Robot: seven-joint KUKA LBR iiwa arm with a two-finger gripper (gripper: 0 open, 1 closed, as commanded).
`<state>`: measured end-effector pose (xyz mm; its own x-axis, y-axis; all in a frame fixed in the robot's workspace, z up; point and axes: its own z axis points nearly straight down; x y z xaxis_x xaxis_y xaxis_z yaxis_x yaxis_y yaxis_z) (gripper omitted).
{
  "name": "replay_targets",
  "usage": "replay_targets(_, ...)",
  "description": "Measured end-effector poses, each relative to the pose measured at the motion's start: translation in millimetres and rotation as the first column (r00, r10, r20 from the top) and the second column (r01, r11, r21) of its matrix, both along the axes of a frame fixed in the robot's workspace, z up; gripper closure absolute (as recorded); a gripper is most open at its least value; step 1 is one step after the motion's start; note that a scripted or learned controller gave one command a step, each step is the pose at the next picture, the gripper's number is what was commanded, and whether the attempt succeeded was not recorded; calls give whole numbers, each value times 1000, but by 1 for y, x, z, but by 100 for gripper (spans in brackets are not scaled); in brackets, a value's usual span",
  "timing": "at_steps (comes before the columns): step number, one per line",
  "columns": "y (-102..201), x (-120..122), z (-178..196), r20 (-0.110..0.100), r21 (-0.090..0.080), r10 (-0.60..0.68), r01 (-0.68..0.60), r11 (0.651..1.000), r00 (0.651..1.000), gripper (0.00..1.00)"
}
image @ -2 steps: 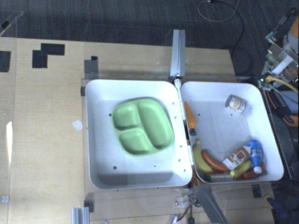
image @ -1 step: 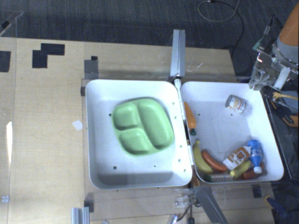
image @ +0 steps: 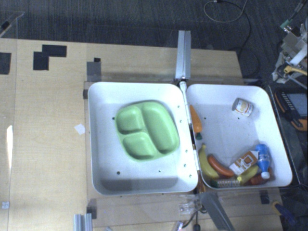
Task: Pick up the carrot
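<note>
The carrot [image: 195,119] is a small orange piece with a dark green end. It lies in the right bin [image: 226,129], lengthwise against that bin's left wall, with its green end pointing toward the front. A yellow banana [image: 207,160] lies just in front of it; the two are close, and I cannot tell whether they touch.
The left bin [image: 101,129] holds a green divided plate [image: 147,130]. A small can [image: 243,107] lies at the back right of the right bin. A red sausage-like piece [image: 220,166], a carton [image: 245,161] and a blue bottle [image: 262,158] crowd its front corner. Cabled equipment [image: 292,52] stands beyond the bench at the upper right.
</note>
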<state>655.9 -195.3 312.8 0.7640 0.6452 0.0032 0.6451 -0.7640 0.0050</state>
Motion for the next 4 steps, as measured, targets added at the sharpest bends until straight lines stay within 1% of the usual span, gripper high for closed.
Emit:
replay_targets(1,1,7,-42,-2,-2,562,-562,827,827,100)
replay_targets(2,3,9,-30,2,-7,567,-567,823,824,100)
replay_targets(3,48,14,1,-1,-4,647,-647,763,763,100)
replay_targets(4,5,11,-59,-3,-4,751,-751,660,660,100)
